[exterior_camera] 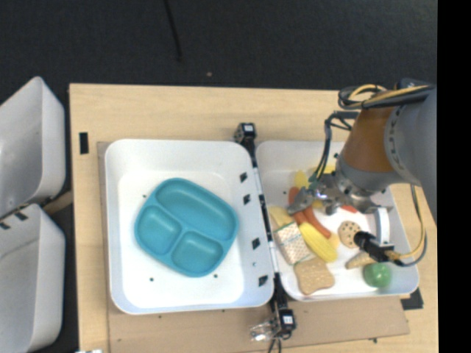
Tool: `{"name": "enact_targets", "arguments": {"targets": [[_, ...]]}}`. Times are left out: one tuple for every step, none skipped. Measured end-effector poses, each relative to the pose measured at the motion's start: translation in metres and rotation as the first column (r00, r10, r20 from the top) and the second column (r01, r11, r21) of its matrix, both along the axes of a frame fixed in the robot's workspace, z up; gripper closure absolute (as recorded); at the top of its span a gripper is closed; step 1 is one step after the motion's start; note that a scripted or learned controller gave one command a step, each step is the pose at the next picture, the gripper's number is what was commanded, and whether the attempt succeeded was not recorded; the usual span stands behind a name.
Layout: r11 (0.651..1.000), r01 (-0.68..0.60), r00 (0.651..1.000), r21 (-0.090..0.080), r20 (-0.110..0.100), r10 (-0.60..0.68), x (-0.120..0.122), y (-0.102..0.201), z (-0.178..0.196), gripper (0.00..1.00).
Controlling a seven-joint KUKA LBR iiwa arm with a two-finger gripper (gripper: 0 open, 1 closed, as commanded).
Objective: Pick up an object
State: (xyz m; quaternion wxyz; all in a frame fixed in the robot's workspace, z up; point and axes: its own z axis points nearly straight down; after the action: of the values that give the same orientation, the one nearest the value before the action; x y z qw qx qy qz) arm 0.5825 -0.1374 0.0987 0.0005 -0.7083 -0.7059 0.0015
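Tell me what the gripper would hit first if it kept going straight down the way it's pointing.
Probably the orange carrot-like piece beneath the gripper, in the right bin; depth is hard to judge from above.

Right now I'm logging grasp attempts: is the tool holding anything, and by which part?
It cannot be told. The tool sits low over the food pile in the right bin, near an orange carrot-like piece, but no item shows between its tips.
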Motion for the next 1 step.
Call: {"name": "enact_targets", "arguments": {"targets": [[1.0,0.005,1.0,-0.001,0.008,-0.005,0.0022,-0.0013,0.0137,1.0]]}}
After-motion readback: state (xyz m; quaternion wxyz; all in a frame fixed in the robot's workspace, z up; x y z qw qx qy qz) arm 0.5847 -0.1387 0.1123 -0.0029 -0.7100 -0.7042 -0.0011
